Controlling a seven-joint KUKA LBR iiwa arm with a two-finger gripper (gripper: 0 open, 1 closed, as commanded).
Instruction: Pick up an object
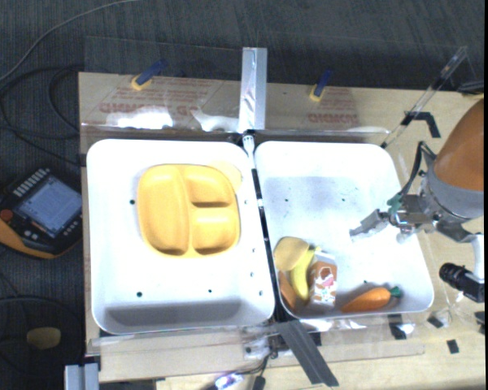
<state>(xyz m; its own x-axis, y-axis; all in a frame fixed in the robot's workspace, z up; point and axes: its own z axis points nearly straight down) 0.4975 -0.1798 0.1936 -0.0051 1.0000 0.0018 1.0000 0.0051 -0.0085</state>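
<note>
1. The robot's grey metal gripper hangs over the right white plastic bin, near its right side. I cannot tell how it is set, so I will not guess.
2. The toys lie in the front corner of that bin, in front of the gripper and well apart from it.
3. The orange plastic carrot with a green top is nearest, lying flat by the front wall.
4. Just left of it stands a small brown and white carton. It has red marks on its label, too blurry to read.
5. A yellow plastic banana touches the carton's left side.
6. A yellow plastic plate with three sections sits in the left white plastic bin.
</note>
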